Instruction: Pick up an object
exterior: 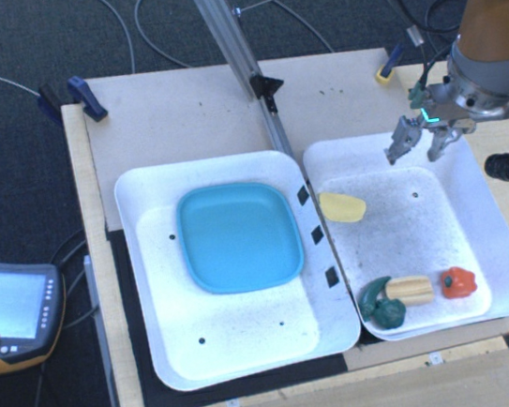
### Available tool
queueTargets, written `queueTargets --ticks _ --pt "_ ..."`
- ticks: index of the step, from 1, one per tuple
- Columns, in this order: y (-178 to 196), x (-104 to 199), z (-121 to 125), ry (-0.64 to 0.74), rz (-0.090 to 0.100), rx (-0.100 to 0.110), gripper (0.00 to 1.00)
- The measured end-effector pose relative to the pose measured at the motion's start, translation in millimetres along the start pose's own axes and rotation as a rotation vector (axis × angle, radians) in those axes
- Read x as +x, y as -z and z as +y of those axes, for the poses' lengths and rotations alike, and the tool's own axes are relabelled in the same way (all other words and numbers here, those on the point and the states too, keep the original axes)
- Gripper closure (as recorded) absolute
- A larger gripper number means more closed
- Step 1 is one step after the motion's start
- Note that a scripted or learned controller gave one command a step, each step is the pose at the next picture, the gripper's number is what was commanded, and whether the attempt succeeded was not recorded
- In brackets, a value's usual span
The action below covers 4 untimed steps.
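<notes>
The fingers (421,144) hang spread apart and empty at the right bin's (483,211) one o'clock rim, well apart from the yellow piece (342,206).

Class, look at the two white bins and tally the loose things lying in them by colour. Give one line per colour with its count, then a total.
Blue: 1, the plate in the left bin
Yellow: 1, the yellow piece in the right bin
Green: 1, the green item
Tan: 1, the tan block
Red: 1, the red item
Total: 5
</notes>
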State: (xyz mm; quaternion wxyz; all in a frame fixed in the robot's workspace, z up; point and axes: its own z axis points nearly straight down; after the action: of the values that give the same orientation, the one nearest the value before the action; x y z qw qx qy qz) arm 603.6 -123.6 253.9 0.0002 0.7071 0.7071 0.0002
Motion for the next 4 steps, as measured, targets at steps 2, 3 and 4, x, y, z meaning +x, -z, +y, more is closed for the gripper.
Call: queueTargets --ticks 2,3,4 --pt "-61 -1 4 0.000 0.000 0.005 0.00" --pt "-117 7 -4 0.001 0.001 0.005 0.00" --pt "-160 7 -5 0.000 0.000 0.004 0.00"
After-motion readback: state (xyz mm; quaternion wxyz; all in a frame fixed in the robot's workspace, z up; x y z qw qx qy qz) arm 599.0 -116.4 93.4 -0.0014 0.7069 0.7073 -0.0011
